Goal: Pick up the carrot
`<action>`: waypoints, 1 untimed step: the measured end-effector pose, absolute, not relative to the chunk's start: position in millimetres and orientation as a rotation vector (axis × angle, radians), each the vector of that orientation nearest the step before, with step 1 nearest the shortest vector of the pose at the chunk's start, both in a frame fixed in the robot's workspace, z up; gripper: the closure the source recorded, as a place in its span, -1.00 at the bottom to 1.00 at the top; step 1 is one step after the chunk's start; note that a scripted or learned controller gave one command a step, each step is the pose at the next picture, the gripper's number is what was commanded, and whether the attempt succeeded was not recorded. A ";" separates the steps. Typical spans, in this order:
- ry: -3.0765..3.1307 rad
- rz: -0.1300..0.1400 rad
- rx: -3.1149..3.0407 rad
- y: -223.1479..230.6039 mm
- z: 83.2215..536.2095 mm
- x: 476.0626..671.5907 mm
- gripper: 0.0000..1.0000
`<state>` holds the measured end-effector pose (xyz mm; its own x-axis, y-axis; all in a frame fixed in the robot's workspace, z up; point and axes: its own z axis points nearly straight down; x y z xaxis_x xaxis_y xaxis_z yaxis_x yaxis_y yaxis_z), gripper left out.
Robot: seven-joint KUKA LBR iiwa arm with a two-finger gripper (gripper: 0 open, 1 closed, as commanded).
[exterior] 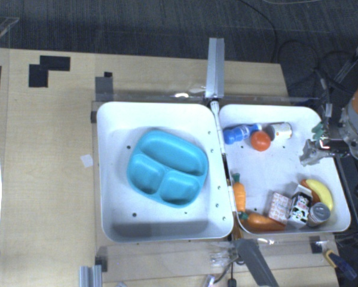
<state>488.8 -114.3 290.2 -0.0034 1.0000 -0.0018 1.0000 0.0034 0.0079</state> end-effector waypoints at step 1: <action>2.653 0.003 1.678 -112.6 161.4 498.2 1.00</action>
